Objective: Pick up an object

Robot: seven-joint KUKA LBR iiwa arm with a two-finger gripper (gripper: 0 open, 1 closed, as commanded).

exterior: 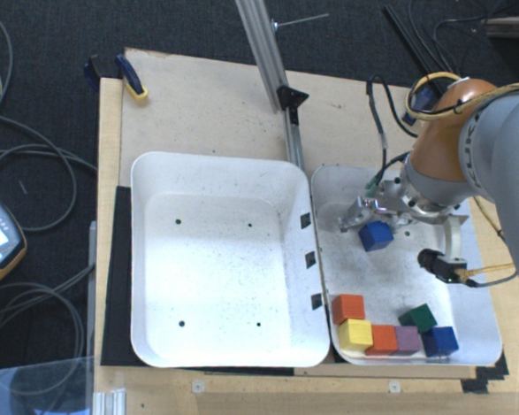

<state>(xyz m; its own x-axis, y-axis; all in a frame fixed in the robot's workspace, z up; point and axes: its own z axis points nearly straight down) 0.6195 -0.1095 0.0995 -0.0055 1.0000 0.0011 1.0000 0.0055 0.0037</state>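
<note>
My gripper (375, 223) hangs over the back part of the right bin (331, 191), below the orange wrist band. A small blue cube (375, 236) sits tilted between its fingertips, and the gripper is shut on it. Along the bin's front edge lie more blocks: an orange cube (349, 307), a yellow cube (354, 332), a red-orange cube (381, 339), a purple block (408, 339), a green block (421, 317) and a second blue cube (442, 340).
The left bin (155, 177) stands beside the right one, their walls touching. A slanted metal pole (268, 61) rises behind the bins. A black cable plug (440, 264) hangs by the arm over the right bin's right side.
</note>
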